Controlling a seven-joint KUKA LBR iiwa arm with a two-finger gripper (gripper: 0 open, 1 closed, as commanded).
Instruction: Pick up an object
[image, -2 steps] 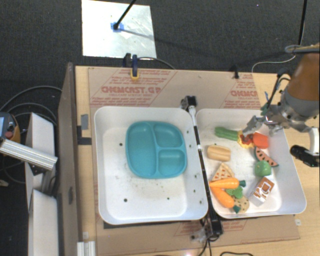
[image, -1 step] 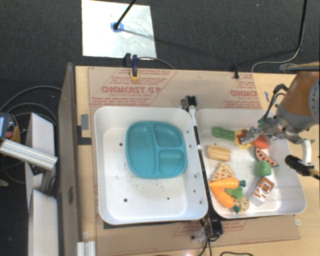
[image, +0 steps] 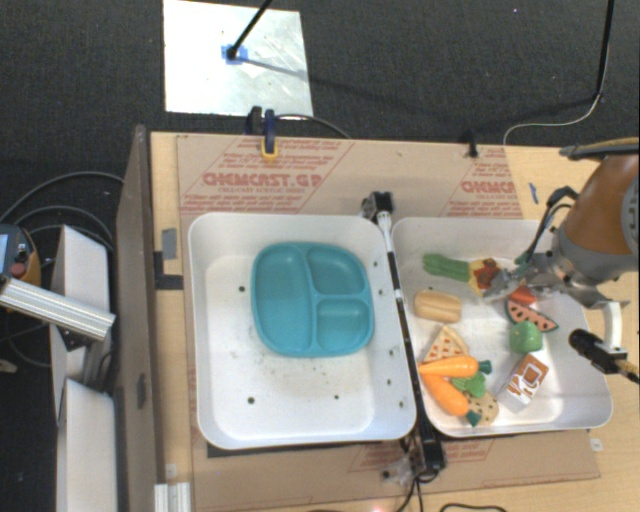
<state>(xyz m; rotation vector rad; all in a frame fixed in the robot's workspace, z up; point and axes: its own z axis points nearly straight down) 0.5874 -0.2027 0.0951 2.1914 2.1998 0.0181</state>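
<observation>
Two shallow white bins sit side by side on the desk (image: 160, 330), over a sheet of printed cardboard (image: 330, 170). The left bin (image: 225, 400) holds a teal divided plate (image: 312, 298) lying flat near its middle. The right bin (image: 585, 405) carries a scatter of toy food: a green vegetable piece (image: 445, 266) at the far left, a tan bread roll (image: 438, 305) just nearer than it, a pizza wedge (image: 446, 345) nearer again, two orange carrots (image: 450, 380) with a cookie-like round (image: 486, 407) at the near edge, a watermelon slice (image: 530, 312), a green lump (image: 526, 337) just near of the slice, and a small white and brown carton (image: 527, 380) at the near right. The arm (image: 605, 225) reaches in from the right, its orange band above the far right corner of that bin. The claw (image: 510, 283) sits low over the far middle of the right bin, beside a small reddish brown piece (image: 487, 272) and just far of the watermelon slice. Whether the claw is wide, narrow or closed on anything cannot be told from this angle. A dark tool piece (image: 600, 352) juts in at the right edge over the bin.
</observation>
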